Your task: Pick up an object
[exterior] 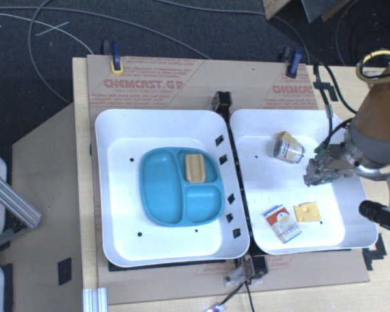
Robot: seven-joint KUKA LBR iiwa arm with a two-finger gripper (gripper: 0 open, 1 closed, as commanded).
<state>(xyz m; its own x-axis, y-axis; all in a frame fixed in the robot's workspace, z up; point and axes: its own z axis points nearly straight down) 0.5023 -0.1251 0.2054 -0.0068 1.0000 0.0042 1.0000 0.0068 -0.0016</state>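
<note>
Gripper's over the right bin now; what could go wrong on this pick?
The gripper sits between the small can and the yellow block, above neither, so a straight descent may close on nothing. The can lies tilted and could roll away if nudged. The right bin's wall is close, risking contact.

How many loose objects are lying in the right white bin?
3. A small silver can lies near the bin's far side, a yellow square block near its front, and a red and white packet just left of that block. The arm may hide others.
</note>
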